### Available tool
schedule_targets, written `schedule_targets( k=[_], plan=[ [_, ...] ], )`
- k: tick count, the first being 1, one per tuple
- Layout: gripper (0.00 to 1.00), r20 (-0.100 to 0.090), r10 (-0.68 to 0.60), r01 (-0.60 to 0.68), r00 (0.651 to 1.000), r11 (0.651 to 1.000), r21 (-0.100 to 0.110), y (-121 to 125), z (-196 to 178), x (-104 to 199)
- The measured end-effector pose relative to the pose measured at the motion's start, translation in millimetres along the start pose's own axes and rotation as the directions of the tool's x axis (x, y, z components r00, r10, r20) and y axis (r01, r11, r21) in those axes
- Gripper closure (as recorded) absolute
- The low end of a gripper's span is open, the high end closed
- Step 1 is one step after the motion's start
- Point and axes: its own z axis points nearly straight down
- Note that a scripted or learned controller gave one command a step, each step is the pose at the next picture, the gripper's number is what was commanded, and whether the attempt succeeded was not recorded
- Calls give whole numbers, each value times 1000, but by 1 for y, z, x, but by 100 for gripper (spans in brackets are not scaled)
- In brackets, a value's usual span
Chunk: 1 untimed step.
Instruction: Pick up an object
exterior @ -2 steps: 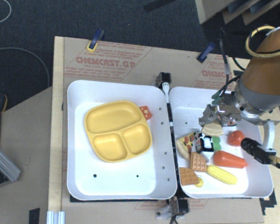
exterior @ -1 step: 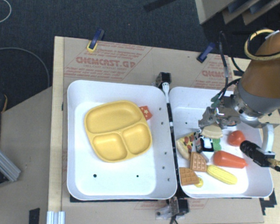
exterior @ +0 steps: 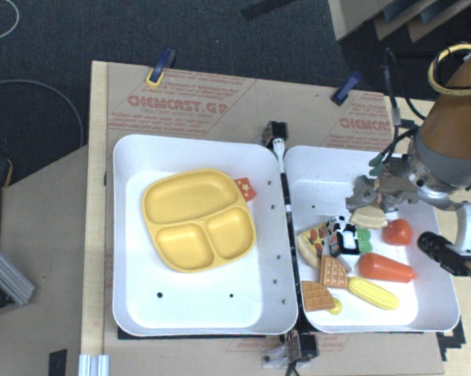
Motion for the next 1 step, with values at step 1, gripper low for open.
schedule_targets(
  k=[1],
  plan=[
    [100,-2,-4,4,1000,1000,1,-2,-4,15]
  ],
)
